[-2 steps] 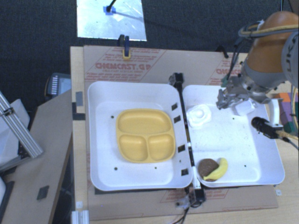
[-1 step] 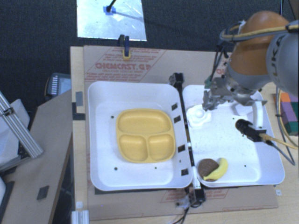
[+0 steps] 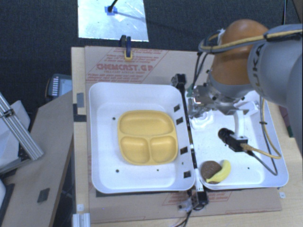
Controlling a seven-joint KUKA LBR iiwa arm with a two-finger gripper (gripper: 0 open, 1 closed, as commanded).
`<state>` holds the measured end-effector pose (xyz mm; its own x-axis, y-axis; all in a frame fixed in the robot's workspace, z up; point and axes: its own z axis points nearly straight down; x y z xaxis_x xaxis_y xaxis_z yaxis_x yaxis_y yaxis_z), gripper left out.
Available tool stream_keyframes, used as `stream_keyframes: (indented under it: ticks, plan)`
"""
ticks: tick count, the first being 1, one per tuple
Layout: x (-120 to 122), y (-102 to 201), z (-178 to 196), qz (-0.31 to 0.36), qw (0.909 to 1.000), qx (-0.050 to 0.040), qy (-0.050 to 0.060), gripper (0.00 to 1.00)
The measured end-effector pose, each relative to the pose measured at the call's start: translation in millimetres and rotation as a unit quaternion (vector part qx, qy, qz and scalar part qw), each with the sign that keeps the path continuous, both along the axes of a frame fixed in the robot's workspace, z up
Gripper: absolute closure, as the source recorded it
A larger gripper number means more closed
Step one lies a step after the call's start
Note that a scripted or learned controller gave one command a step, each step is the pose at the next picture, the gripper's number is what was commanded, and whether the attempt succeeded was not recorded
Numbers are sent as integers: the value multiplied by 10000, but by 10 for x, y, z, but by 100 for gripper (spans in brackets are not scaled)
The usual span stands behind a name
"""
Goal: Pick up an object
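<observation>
Three-sectioned glossy yellow tray (image 3: pixel 146 137), curved banana (image 3: pixel 222 172), round brown object (image 3: pixel 210 169)

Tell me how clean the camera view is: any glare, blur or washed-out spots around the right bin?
Camera view: slightly soft and grainy throughout; the reflective sheet above the bench glares; the right bin looks washed out near the arm, which covers its upper part and the claw; the yellow tray and banana stay readable.
</observation>
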<state>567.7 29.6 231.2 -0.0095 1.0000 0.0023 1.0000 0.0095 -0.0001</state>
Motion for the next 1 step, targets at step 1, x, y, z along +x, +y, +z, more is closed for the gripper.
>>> stream_keyframes:
  ticks: [1]
  plan:
    - [-188, 544, -95, 2, 10000, 1, 2, 100]
